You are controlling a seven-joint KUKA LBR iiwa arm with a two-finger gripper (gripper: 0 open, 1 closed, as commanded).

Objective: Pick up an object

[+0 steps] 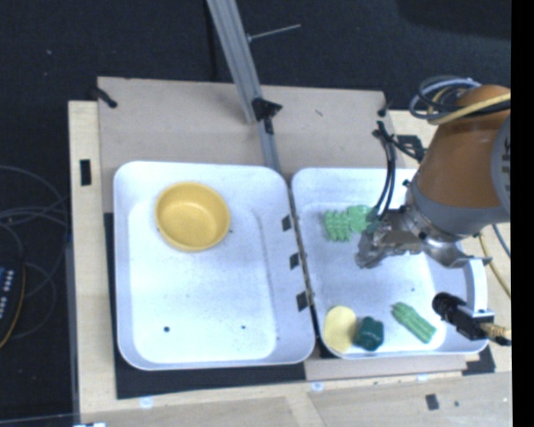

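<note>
My gripper [371, 254] hangs over the right bin [338, 185], just right of and slightly below a light green ridged object [345, 223]. The arm's orange band and grey wrist cover the bin's upper right part. Along the right bin's near edge lie a pale yellow round piece [339, 326], a dark teal block [369, 334] touching it, and a green oblong object [414, 321]. A yellow bowl [192, 216] sits in the upper left of the left bin [205, 327]. I see nothing between the gripper's fingers.
A grey metal strut [236, 52] slants down from the top to the divider between the bins. Black cables [387, 163] loop beside the arm. A black fitting [454, 314] sits at the right bin's right edge.
</note>
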